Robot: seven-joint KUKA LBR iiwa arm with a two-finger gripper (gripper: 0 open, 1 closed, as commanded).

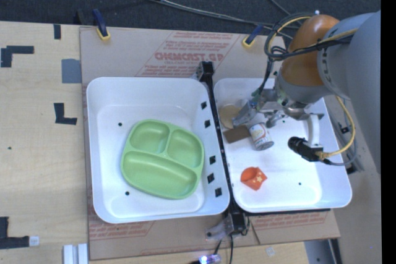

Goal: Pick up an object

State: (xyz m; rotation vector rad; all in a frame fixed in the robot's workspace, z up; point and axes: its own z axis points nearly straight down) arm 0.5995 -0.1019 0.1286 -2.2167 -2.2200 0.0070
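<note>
Cardboard-topped bench (185, 52) w/ two white bins (99, 102) — gripper (257, 109) over right bin — grip state unclear.

Right bin (337, 195): open floor along the near and right side; orange object (252, 177) stands alone, approachable from all sides. Can (260, 136), brown piece (235, 133) and tan disc (230, 113) crowd the divider, gripper (263, 109) overhead
</note>
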